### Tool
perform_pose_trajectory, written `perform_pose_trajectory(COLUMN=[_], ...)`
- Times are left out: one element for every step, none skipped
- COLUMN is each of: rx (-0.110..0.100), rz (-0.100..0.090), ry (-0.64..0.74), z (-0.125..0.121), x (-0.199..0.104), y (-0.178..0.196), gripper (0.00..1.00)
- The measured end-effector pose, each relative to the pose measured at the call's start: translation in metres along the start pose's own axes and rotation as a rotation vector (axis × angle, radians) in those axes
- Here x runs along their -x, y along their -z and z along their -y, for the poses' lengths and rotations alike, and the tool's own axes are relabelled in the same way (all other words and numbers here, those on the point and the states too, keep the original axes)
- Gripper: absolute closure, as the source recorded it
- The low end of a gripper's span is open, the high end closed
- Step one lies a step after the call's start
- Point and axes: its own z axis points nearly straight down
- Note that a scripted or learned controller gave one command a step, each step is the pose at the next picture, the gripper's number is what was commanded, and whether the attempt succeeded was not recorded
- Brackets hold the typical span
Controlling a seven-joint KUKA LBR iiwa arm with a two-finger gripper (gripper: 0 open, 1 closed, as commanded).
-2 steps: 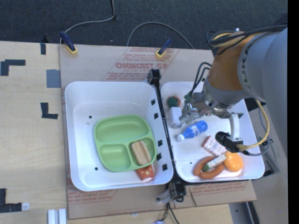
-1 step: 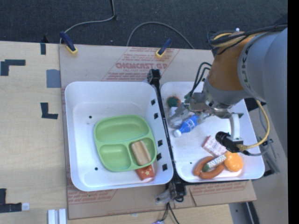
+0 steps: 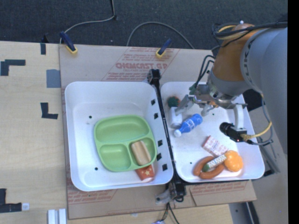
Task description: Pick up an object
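Camera view, from above at a slant. I see the counter (image 3: 28, 139) carrying two white bins side by side on a cardboard sheet (image 3: 135, 66).

Left bin (image 3: 79, 97): a green tray (image 3: 122, 129) with three compartments lies near its middle. A bread roll (image 3: 140, 153) rests in the tray's lower right compartment. A red cup (image 3: 145, 172) lies just beside the tray's lower right corner, against the bin's near wall.

Right bin (image 3: 252, 169): a blue bottle (image 3: 189, 124) with a white cap lies tilted in the upper left part, cap toward the divider between the bins. A small dark green thing (image 3: 174, 100) sits near the bin's upper left corner; I cannot tell what it is. A pink-and-white packet (image 3: 215, 146) lies near the middle. Below it, a sausage (image 3: 209, 168) curves along the near wall, touching an orange (image 3: 233, 162) to its right.

My arm (image 3: 243, 55) reaches in from the right, its orange band above the wrist. The gripper (image 3: 194, 105) hangs over the upper part of the right bin, just above the bottle and near the green thing. Its fingers (image 3: 183, 105) look spread moderately wide, with nothing between them.

Two yellow clamps (image 3: 70, 45) hold the cardboard's far edge.
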Motion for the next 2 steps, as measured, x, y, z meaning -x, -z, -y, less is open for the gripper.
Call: perform_pose_trajectory(rx=[0.004, 0.004], rz=[0.002, 0.0], ry=[0.0, 0.002], z=[-0.013, -0.048], x=[0.022, -0.016], y=[-0.056, 0.002], gripper=[0.0, 0.0])
